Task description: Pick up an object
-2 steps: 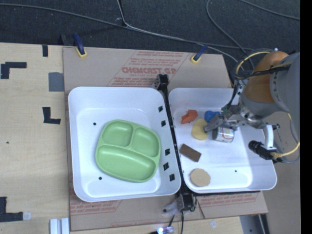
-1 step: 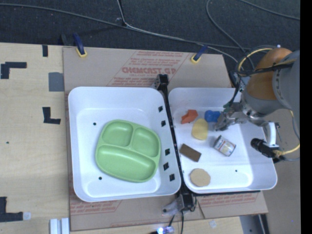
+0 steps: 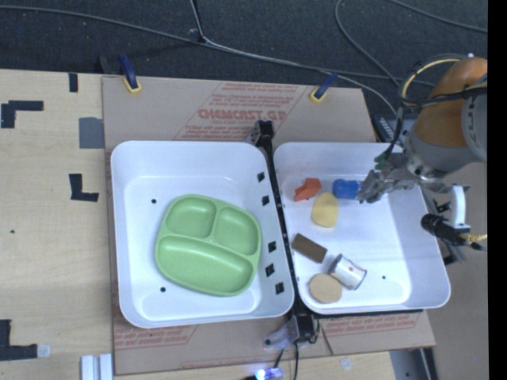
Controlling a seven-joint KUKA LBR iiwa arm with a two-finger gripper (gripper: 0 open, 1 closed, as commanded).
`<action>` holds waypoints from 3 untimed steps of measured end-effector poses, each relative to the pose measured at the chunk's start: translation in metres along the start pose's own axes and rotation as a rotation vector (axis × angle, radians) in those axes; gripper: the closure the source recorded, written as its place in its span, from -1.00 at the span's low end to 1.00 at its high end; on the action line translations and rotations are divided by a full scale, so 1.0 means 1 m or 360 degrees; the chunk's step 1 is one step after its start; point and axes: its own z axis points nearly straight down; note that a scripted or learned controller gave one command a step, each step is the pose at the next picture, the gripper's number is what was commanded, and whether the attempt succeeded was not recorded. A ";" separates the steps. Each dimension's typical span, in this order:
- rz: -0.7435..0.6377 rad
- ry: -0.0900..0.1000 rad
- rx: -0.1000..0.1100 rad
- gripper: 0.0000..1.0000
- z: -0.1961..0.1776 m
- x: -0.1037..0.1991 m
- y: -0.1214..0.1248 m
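So the green divided plate [image 3: 209,245] sits alone in the left bin [image 3: 127,165], well off from the jaws [image 3: 370,191] and across the black divider [image 3: 273,212] from them. It looks parked there, flat and wide, not an easy grab for two fingers, so it's probably not the target.

The right bin [image 3: 412,291] is where the small stuff is. Farthest from the jaws, down at the bin's near side, there's a brown block [image 3: 309,248], a tan round disc [image 3: 325,288] and a little silver can [image 3: 347,271] lying on its side, the can and the disc touching or nearly so. Closer in, an orange piece [image 3: 307,188] and a pale yellow lump [image 3: 325,210] sit near the jaws, and a blue object [image 3: 344,188] is just beside them, practically at the fingertips.

The jaws are low inside the bin, angled toward that blue thing. Can't tell how far apart they are, the tip is a dark blur, and nothing is visibly between them. Best guess is the blue object is the pick, since it's nearest and loose from its neighbours.

The counter [image 3: 47,212] is light wood with black tape marks, brown cardboard [image 3: 238,109] under the bins clipped at its far edge, and dark carpet with cables [image 3: 238,50] beyond.
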 end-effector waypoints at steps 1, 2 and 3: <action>0.0000 -0.0001 0.0000 1.00 -0.043 -0.004 0.002; 0.0000 -0.0001 -0.0001 1.00 -0.088 -0.003 0.009; -0.0007 0.0002 0.0006 1.00 -0.084 0.046 0.018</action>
